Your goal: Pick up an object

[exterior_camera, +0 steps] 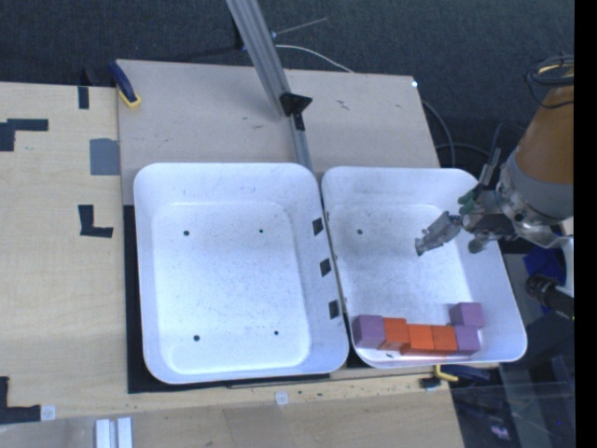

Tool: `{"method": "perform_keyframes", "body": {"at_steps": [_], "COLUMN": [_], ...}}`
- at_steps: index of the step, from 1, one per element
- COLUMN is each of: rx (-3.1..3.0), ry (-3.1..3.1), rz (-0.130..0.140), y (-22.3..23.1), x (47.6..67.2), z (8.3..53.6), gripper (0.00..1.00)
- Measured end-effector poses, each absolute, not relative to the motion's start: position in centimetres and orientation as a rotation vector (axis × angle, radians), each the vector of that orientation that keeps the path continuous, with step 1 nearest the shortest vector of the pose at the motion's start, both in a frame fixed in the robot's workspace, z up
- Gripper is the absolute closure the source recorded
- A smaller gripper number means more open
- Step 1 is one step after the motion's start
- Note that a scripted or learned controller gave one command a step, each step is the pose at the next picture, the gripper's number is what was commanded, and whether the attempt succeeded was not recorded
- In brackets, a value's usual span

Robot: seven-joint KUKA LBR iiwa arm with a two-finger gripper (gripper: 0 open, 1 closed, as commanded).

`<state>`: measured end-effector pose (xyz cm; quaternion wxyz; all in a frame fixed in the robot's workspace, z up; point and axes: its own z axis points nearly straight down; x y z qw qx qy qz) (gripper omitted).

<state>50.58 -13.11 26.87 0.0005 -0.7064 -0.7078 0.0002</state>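
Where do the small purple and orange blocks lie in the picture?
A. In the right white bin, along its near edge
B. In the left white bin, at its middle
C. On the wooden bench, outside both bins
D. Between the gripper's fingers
A: the small purple and orange blocks sit in a row along the near wall of the right white bin, apart from the gripper above them.

Two shallow white plastic bins side by side on the wooden bench (pixel 56 250); left bin (pixel 149 278) beside right bin (pixel 373 187); row of purple and orange blocks (pixel 422 331) along right bin's near wall; two-finger gripper (pixel 435 238) over right bin's middle.
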Motion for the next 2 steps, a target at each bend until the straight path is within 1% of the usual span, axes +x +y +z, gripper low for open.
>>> {"method": "perform_keyframes", "body": {"at_steps": [1,2], "rx": [-2.217,-2.22], "ry": [-2.227,-2.225], "rz": [-0.003,0.0], "y": [-10.5,-12.8], "x": [48.2,54.2], "z": [30.6,30.4], "gripper": [0.0,0.0]}}
